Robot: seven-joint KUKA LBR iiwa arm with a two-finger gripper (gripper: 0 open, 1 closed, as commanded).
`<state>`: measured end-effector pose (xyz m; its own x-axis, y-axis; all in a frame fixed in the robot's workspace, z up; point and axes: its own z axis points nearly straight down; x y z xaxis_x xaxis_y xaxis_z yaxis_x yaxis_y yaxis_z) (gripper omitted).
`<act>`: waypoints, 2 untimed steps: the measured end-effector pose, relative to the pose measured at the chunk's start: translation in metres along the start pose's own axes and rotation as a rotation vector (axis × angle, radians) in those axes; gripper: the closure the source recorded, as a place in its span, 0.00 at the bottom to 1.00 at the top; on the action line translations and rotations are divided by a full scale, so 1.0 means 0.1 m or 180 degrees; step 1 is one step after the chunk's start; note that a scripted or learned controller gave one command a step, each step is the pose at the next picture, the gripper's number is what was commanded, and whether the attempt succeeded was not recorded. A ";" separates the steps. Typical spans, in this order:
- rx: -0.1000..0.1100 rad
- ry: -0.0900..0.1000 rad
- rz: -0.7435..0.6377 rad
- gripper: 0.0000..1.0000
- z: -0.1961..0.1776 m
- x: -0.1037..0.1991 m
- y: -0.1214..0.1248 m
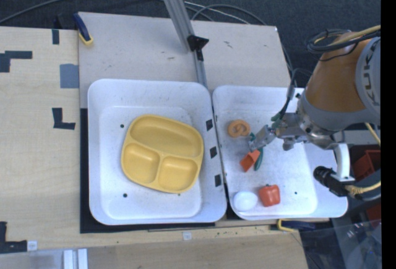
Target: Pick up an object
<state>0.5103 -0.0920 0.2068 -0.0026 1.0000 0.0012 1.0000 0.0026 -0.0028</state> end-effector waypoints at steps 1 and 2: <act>-0.0001 -0.0001 0.0001 0.00 0.00 0.00 0.00; 0.0020 0.0000 0.0005 0.00 0.65 0.02 -0.02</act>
<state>0.5084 -0.0904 0.1422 -0.0010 1.0000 0.0011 1.0000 0.0010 -0.0090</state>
